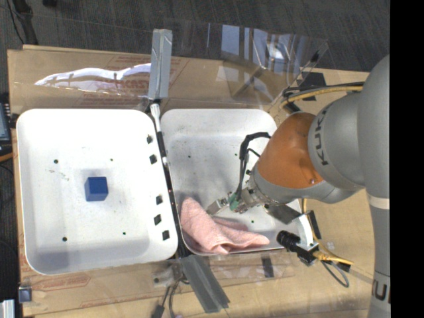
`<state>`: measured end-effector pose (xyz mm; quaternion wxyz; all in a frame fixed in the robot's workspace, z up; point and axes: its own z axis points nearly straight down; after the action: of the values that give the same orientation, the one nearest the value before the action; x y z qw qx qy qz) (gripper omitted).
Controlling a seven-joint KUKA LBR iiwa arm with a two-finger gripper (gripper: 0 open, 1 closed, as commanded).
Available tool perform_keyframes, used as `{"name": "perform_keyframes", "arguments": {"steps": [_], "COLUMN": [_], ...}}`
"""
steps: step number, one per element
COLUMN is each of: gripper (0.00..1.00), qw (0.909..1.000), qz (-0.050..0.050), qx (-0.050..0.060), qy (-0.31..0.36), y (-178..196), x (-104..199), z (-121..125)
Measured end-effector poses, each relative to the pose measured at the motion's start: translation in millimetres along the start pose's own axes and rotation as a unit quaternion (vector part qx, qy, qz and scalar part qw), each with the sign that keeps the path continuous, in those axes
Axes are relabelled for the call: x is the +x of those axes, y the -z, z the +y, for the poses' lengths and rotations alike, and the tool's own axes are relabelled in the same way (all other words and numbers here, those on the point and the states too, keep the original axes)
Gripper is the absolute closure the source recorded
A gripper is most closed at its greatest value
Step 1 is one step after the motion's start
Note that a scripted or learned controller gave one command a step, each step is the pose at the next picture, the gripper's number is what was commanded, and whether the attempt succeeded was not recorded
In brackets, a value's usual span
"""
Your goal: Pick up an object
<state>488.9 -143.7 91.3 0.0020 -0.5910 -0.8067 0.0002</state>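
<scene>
A small blue cube [97, 188] rests near the middle of the left bin [40, 131]. A crumpled pink cloth [212, 230] lies along the front edge of the right bin [199, 128]. My gripper [228, 205] is low in the right bin, just above the cloth's upper right part, under the orange wrist band. Whether anything sits between the fingers is hidden by the wrist.
The grey arm and orange band [291, 164] cover the right side of the right bin. A divider with black clips [159, 177] runs between the bins. Cardboard [79, 78] and a clear plastic sheet [265, 58] lie behind them.
</scene>
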Motion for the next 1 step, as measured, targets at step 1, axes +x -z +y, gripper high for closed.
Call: {"name": "perform_keyframes", "arguments": {"steps": [1], "gripper": [0.00], "qw": [0.9926], "qz": [-0.002], "qx": [-0.001], "qy": [-0.122], "y": [17.7], "x": [-50.7], "z": [35.9]}}
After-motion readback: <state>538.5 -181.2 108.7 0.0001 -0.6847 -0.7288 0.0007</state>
